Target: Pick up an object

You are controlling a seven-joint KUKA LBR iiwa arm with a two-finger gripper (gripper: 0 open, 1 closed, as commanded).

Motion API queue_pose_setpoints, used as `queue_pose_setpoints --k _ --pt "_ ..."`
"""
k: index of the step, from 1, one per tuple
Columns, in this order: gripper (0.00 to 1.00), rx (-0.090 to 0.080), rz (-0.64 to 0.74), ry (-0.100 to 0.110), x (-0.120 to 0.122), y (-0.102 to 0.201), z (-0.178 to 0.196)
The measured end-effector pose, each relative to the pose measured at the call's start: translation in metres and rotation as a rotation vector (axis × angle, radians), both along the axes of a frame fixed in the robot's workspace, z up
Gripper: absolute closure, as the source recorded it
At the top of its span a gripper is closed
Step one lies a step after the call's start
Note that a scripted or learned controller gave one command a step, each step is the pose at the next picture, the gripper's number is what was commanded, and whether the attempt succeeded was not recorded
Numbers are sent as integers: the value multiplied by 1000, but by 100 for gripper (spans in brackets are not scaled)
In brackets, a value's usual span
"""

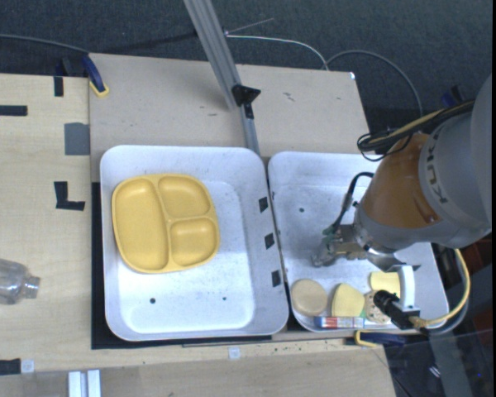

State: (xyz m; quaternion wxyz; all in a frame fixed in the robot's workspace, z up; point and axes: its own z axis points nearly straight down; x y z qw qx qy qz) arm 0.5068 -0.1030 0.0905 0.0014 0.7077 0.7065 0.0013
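In the right bin (302, 184), along its near edge, lie a round tan object (309, 296), a pale yellow piece (345, 301), a small yellow block (383, 281) and a thin red-and-white stick (347, 323). My gripper (329, 250) hangs low over the bin's middle, just above and left of those objects. The orange band and grey wrist cover most of it. Nothing shows between its tips.
The left bin (182, 304) holds a yellow divided plate (164, 221). A metal pole (215, 48) slants in from the top to the bins' back edge. A clear plastic bottle (7, 279) lies on the bench at far left. Cables trail at the right.
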Motion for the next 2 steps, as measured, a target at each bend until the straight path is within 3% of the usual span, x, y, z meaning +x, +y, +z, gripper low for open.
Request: queue_pose_setpoints --k 1,2 --pt "100 -3 0 -1 -21 11 0" --pt "100 1 8 -3 13 61 102"
